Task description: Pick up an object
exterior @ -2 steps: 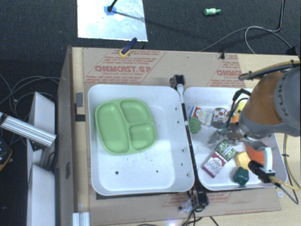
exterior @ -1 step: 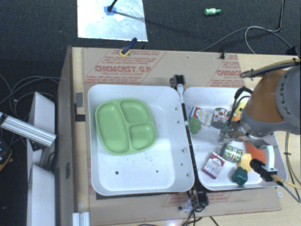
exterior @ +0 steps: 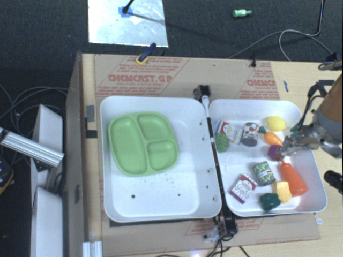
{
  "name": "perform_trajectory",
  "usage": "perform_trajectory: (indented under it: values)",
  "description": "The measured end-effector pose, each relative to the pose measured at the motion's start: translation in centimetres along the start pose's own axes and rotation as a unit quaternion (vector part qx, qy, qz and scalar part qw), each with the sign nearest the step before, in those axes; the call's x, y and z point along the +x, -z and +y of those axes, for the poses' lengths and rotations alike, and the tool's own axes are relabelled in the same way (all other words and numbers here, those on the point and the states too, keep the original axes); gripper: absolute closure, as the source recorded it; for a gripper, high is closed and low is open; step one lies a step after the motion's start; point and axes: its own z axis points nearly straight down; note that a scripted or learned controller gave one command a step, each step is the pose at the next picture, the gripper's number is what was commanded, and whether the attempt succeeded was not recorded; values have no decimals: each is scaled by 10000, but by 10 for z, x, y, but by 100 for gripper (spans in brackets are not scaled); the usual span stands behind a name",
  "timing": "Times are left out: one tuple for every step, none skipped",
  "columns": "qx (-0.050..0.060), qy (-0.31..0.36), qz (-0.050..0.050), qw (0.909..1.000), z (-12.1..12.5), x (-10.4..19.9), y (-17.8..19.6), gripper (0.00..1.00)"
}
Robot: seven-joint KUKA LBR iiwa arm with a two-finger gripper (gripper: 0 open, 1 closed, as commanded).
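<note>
Hovering gripper (exterior: 289,145) beside purple toy (exterior: 274,152) in right bin (exterior: 316,197), finger state unclear, perhaps touching.

Light falls evenly from above, bright on the two shallow white plastic bins (exterior: 161,208), whose floors look nearly washed out. The shiny silver metal sheet (exterior: 127,15) at the top catches mottled glare. The dark carpeted floor (exterior: 32,36) around the table stays dim. Shadows are soft and short, a faint one under the pale green divided plastic tray (exterior: 142,143). The picture is slightly grainy and soft; the small toys' labels are unreadable.
</note>
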Motion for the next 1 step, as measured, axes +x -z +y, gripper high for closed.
perform_trajectory:
  values:
    - [11, 5, 9, 10000, 0, 1, -1, 0]
